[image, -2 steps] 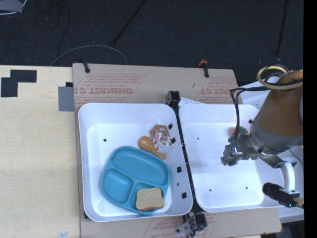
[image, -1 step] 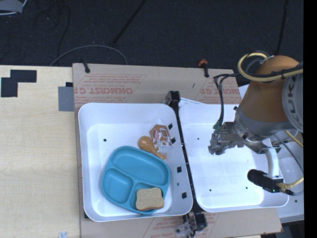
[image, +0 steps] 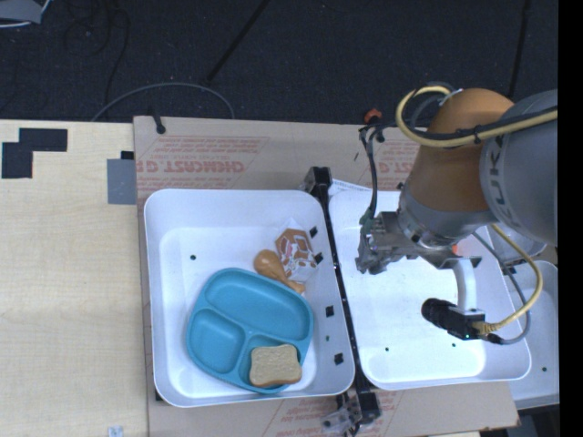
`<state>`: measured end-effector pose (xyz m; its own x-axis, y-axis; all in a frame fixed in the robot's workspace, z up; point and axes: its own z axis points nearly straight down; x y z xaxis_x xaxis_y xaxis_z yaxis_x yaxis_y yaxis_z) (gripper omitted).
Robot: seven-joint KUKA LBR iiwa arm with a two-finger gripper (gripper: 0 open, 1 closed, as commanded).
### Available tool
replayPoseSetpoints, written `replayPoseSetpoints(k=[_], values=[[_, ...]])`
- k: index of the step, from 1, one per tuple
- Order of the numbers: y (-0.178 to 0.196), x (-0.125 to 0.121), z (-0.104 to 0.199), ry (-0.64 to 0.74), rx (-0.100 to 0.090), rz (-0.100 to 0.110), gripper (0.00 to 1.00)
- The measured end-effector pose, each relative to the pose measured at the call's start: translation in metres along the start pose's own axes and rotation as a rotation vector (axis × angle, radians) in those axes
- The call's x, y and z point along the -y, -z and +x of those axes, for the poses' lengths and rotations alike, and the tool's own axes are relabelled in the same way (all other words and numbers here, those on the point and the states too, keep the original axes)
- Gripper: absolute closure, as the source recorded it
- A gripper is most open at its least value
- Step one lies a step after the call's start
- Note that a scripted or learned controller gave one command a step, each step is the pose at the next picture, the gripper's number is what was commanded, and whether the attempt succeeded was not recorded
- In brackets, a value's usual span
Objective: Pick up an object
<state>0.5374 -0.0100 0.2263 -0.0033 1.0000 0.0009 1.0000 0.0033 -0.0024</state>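
Observation:
The left bin (image: pixel 168 235) holds a blue divided plate (image: pixel 237 321) with a slice of bread (image: pixel 275 365) in its near compartment. Beside the plate's far edge lie a brown drumstick-shaped toy (image: pixel 272 267) and a small crinkled wrapper with a brown print (image: pixel 296 248). My gripper (image: pixel 372 255) hangs over the left part of the right bin (image: pixel 401 353), close to the divider between the bins. It points down over the bin's white floor, and I see nothing between it and the floor.
The arm's orange band and grey wrist (image: pixel 465 153) cover the right bin's far right part. A black cable connector (image: pixel 453 318) with a yellow cable lies over the right bin. Black clips (image: pixel 321 182) sit along the divider.

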Motion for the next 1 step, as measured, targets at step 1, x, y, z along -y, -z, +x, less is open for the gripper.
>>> replayPoseSetpoints(k=[1], values=[[0.0096,-0.0313,0.0382,0.000,0.000,-0.002,1.00]])
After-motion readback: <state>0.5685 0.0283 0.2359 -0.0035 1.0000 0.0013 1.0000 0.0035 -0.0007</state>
